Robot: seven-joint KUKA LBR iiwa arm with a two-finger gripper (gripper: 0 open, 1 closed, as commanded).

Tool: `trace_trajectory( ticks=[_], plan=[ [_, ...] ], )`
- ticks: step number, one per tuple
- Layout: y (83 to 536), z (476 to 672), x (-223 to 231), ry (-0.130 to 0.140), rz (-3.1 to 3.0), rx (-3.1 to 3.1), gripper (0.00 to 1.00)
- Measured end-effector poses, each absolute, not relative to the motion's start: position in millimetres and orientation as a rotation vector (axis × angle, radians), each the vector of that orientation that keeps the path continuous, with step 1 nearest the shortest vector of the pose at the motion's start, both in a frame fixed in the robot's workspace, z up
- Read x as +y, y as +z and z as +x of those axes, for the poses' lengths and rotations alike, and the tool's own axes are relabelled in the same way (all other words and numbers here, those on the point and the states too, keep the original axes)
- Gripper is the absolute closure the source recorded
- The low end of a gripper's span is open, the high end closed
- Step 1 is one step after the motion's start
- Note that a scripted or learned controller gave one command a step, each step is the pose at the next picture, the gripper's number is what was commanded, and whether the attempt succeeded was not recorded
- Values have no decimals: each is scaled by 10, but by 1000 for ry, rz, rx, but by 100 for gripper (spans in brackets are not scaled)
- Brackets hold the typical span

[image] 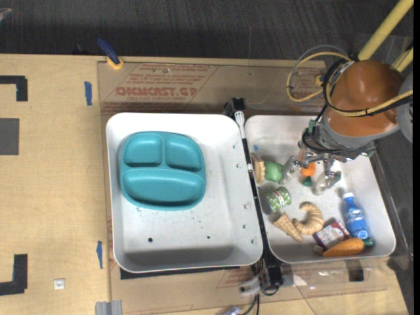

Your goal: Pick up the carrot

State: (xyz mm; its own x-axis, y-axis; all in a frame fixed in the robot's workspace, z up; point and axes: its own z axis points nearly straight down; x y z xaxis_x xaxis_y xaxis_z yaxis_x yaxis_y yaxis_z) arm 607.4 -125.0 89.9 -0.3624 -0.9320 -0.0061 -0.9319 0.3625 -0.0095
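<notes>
Barely begun: small orange tapered carrot (pixel 344 247) lying untouched near front edge of right shallow white bin (pixel 386 210); jaws (pixel 317 170) hovering well apart from it, spread unclear, cannot tell.

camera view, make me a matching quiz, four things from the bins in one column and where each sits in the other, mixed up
Things:
1. carrot
2. teal plate
3. blue bottle
4. croissant

Places:
A. in the left bin
B. at the near edge of the right bin, below the bottle
C. middle of the right bin, left of the bottle
D. by the right bin's right wall, above the carrot

Pairs: 1-B, 2-A, 3-D, 4-C
</notes>
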Motion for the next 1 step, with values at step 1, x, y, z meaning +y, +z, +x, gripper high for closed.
trace_trajectory(
  ticks=[1],
  plan=[
    [1037, 6116, -1217, -9, -1752, 2575, 100]
  ],
)
